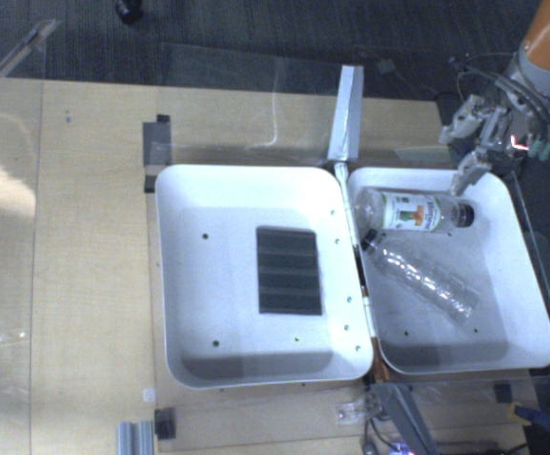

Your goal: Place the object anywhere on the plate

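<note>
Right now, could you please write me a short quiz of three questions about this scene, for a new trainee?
1. True or false: the dark ridged plate lies in the left bin.
2. How many bottles lie in the right bin?
3. Where is the gripper? A) above the plate B) at the right bin's far edge, near the labelled bottle C) beside the left bin

Key: 1 true; 2 two, the labelled one and a clear bottle; 3 B.
</note>
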